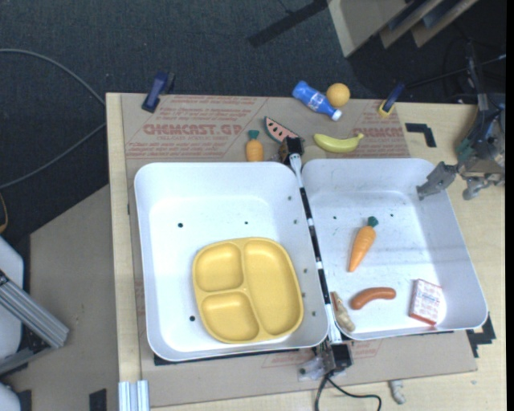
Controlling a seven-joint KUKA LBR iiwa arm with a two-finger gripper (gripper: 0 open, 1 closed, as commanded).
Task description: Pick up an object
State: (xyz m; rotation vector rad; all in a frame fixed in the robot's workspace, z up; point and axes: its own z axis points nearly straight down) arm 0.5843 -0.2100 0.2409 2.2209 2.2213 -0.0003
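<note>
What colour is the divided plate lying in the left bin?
Yellow all over: the three-compartment plastic plate shows plainly in the camera view, inside the left white bin.

A light wooden counter stands on dark grey carpet, with a thin cable looping across it and pale cardboard boxes behind, all evenly lit.

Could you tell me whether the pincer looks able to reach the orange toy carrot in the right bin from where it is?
Probably yes: the pincer hovers at the right white bin's far rim, and the orange toy carrot lies alone, uncovered.
</note>
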